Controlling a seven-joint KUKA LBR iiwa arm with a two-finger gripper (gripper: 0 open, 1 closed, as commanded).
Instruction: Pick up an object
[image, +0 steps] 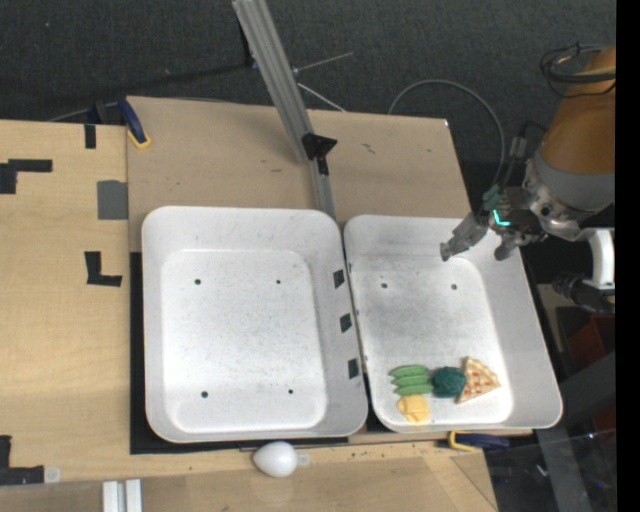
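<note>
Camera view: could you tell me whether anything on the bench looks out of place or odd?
One thing stands out: a white egg-shaped object lies on the bench just outside the left bin's near edge. The toy foods, a pizza slice among them, sit clustered in the right bin's near corner.

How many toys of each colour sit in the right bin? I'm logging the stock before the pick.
Green: 2, pea pod and dark green piece
Yellow: 1, yellow piece
Orange: 1, pizza slice
Total: 4

Two white bins (245, 225), four small toys (444, 384)
</note>
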